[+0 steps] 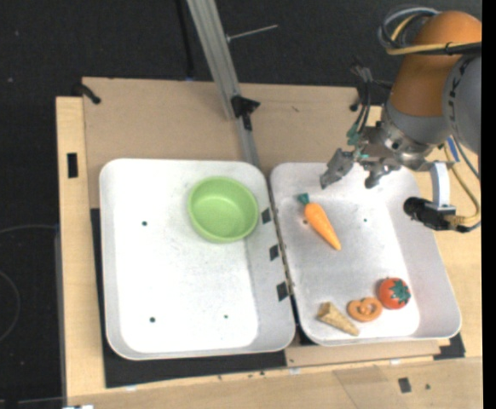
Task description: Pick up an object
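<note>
Now 1 bowl point(223, 210), 1 carrot point(322, 225), 1 tomato point(394, 293), claw point(354, 174) open.

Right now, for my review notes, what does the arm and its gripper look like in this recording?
The arm is grey with a broad orange band above the wrist. Thin pale cables loop over the orange section. The gripper is dark metal-grey with two slim fingers. A white bracket with a black cylindrical fitting sits beside the wrist, trailing wires.

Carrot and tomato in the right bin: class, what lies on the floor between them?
Nothing: the camera view shows bare white bin floor between carrot and tomato.
</note>
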Available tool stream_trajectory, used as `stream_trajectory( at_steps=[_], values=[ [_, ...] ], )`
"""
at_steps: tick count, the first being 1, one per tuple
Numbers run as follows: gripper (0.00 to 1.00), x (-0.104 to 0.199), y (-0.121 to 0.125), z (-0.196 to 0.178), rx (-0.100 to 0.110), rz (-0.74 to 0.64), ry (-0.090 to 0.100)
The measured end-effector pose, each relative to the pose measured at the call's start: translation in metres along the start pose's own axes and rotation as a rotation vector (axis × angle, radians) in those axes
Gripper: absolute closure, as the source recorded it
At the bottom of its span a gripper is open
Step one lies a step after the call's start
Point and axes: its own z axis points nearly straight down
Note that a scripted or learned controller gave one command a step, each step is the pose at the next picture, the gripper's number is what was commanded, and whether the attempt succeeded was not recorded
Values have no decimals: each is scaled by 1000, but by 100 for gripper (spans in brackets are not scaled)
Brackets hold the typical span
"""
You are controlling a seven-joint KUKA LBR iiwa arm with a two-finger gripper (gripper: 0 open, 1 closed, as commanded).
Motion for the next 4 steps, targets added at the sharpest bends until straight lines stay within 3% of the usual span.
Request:
stream_trajectory(
  at_steps=[1, 3, 4],
  values=[
    [0, 0, 0, 0, 0, 0, 0],
    [0, -7, 3, 117, 4, 4, -3],
    [0, -9, 3, 123, 2, 5, -3]
  ],
)
